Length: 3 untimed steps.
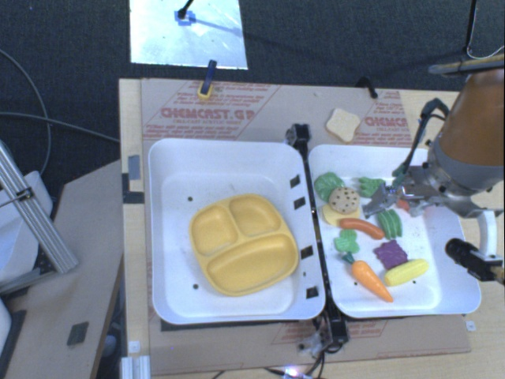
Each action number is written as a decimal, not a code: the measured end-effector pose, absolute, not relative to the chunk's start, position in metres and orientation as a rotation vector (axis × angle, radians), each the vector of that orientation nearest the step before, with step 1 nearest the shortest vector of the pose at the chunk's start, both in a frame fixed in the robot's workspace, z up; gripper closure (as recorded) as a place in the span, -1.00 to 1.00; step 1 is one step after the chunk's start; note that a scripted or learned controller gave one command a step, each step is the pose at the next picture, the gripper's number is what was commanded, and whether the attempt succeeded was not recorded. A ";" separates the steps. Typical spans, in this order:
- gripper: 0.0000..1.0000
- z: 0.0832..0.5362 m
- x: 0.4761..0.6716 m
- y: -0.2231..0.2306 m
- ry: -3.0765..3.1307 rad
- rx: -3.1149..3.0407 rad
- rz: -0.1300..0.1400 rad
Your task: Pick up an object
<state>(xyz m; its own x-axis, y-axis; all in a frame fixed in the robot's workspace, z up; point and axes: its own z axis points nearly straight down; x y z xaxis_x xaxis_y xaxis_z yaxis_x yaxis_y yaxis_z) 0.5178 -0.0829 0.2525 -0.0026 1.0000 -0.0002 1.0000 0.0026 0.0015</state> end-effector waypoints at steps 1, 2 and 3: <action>-1.00 0.180 0.485 0.016 2.242 2.214 -0.003; -1.00 0.184 0.487 -0.007 2.221 2.221 0.001; -1.00 0.184 0.487 -0.040 2.218 2.222 0.000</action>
